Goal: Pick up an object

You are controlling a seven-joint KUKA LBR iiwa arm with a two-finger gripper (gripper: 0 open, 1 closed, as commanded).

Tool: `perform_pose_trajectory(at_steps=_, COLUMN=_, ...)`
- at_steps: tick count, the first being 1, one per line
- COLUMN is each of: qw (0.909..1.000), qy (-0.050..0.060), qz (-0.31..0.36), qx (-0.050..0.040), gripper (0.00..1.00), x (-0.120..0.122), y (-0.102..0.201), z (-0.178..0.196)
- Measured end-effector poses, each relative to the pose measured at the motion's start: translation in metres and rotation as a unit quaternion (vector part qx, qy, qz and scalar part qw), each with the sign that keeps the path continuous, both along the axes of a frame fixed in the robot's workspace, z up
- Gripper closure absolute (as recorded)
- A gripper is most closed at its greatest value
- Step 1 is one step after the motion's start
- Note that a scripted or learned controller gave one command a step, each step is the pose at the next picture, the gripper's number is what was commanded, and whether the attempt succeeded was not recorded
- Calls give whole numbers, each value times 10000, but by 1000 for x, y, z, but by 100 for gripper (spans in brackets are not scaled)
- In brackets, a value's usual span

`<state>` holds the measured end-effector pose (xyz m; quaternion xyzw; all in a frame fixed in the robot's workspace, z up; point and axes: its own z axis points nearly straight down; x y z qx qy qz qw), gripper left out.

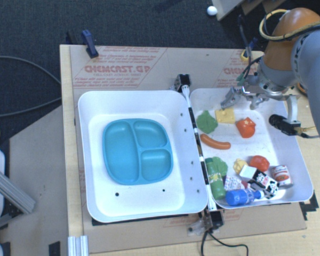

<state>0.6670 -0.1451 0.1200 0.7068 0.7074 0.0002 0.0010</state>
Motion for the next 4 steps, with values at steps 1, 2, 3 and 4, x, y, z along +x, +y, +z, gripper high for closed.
perform_pose_trajectory(at_steps=1, qw=10000, qy=-94, qz=6, qx=-30, gripper=0, x=-55, y=8, z=-28)
perform_pose_trajectory(at_steps=2, qw=10000, qy=-4, qz=1, qx=2, gripper=0, x=0, y=23, z=-35)
perform_pose_trajectory(at_steps=3, qw=10000, qy=-42, qz=6, qx=-20, gripper=100, x=2, y=22, z=-22)
perform_pose_trajectory(at_steps=4, qw=10000, qy=-23, qz=5, qx=-13, gripper=0, x=1, y=23, z=-24)
